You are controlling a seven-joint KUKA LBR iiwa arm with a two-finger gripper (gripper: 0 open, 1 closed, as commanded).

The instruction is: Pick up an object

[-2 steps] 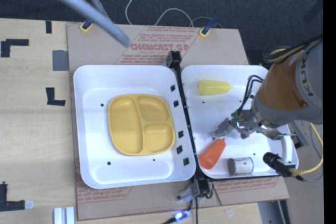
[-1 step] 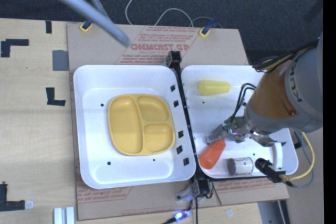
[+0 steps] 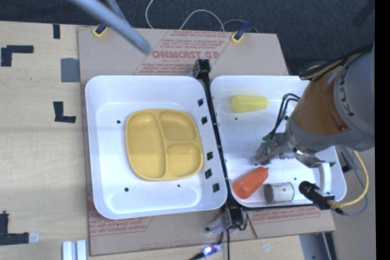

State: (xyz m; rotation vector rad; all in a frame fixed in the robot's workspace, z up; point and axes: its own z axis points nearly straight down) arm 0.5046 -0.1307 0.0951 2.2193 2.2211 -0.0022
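The tabletop (image 3: 36, 149) carries a cardboard sheet (image 3: 183, 52), and on it two shallow white bins stand side by side, meeting along a black divider strip (image 3: 210, 131). This strip serves as the landmark for all positions below.

Left of the strip, the left bin (image 3: 100, 100) holds a yellow sectioned plate (image 3: 163, 144) with three compartments, lying flat near the bin's middle and well apart from the strip.

Right of the strip, the right bin (image 3: 244, 85) holds three loose objects. A yellow corn-shaped object (image 3: 248, 103) lies on its side near the strip, in the far part of the bin. An orange carrot-shaped object (image 3: 250, 182) lies at a slant just beside the strip, at the bin's near edge. A small grey-and-white cylinder (image 3: 279, 192) lies on its side just beyond the carrot-shaped object, on the side away from the strip, close to it or touching it.

The arm (image 3: 332, 109), grey with an orange band, enters from the side opposite the strip. Its end effector (image 3: 268, 152) sits low over the right bin floor, between the corn-shaped object and the carrot-shaped object, apart from both. The view does not show whether it is spread wide or drawn narrow, and no object is seen between its parts.
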